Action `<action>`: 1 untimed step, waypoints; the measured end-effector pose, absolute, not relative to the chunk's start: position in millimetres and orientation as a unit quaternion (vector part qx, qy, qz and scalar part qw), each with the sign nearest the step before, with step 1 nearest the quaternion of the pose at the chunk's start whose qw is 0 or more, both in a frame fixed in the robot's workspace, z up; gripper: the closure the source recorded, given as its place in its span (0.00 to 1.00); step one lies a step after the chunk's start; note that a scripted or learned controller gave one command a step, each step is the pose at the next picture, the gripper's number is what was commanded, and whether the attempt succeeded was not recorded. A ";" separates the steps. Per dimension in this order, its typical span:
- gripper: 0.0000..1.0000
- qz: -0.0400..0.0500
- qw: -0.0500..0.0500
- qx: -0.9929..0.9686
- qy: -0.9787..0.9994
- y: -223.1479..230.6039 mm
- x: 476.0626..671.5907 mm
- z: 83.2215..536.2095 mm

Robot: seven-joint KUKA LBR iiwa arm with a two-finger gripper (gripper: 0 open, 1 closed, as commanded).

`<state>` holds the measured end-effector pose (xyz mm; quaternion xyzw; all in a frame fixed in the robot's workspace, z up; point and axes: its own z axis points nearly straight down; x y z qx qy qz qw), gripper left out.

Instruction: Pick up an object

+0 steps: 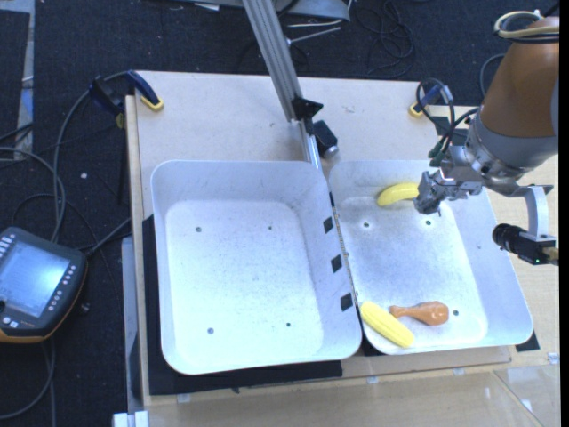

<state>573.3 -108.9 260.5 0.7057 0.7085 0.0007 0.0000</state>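
Note:
A yellow banana (396, 194) lies near the back of the right bin (498, 278). My gripper (428, 201) hangs just to its right, low over the bin floor and right beside the banana's end. At the front of the same bin lie a yellow corn cob (387, 324) and an orange-brown drumstick-shaped toy (423, 312), side by side.
The left bin (240, 269) adjoins the right one along a shared rim with black clips. A slanted metal rail (280, 56) rises behind the bins. Clamps sit at the bench's back corners, and a teach pendant (36, 283) lies on the floor at left.

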 end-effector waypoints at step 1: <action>1.00 0.000 0.000 0.706 0.709 -59.5 569.0 256.0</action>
